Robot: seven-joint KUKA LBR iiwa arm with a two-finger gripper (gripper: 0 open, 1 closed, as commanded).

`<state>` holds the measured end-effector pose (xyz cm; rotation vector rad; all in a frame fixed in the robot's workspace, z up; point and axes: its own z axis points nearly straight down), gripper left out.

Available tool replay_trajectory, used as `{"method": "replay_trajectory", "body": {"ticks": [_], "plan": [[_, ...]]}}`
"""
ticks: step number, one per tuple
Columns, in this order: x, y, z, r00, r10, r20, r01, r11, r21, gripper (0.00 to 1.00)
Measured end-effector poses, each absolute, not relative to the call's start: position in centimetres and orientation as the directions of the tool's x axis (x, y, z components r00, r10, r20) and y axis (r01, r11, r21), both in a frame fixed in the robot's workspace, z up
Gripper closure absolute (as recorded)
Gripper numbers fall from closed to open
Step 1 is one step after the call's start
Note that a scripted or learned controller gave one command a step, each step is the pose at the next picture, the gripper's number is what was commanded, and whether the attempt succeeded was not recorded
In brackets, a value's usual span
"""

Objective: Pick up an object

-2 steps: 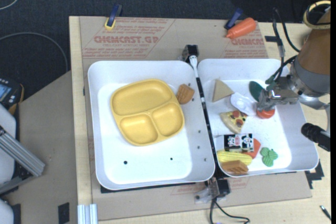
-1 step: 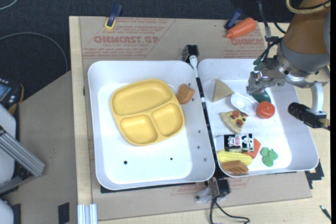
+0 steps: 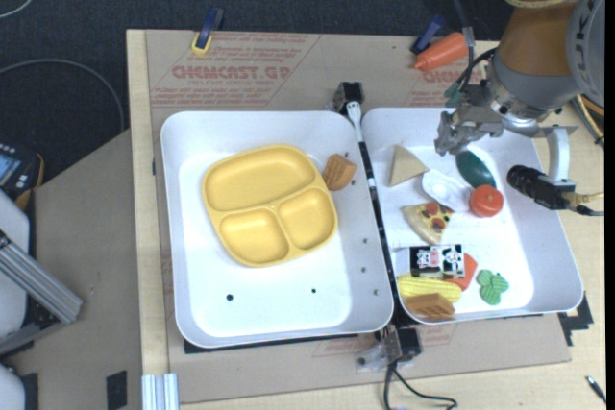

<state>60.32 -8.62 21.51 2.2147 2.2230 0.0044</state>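
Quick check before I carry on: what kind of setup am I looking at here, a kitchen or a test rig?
Most likely a lab test bench, not a kitchen. Two white bins are clamped side by side on a board, toy food such as a tomato fills the right one, and a yellow divided plate sits in the left.

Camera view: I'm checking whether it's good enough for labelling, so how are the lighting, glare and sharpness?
Camera view: even, soft lighting; white bins bright yet not blown out; mild sheen on the yellow divided plate; small toy foods slightly soft; faint shadow under the tool.
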Motion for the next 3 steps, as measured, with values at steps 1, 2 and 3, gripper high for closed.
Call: {"method": "replay_trajectory", "body": {"ticks": [1,2,3], "plan": [[59.5,-9.6,22.0,0.001,1.0,-0.001,1.0,-0.001,0.0,1.0],[59.8,-8.2,22.2,-0.001,1.0,-0.001,1.0,0.001,0.002,1.0],[60.2,-9.4,21.5,0.001,1.0,-0.002,1.0,-0.001,0.002,1.0]]}}
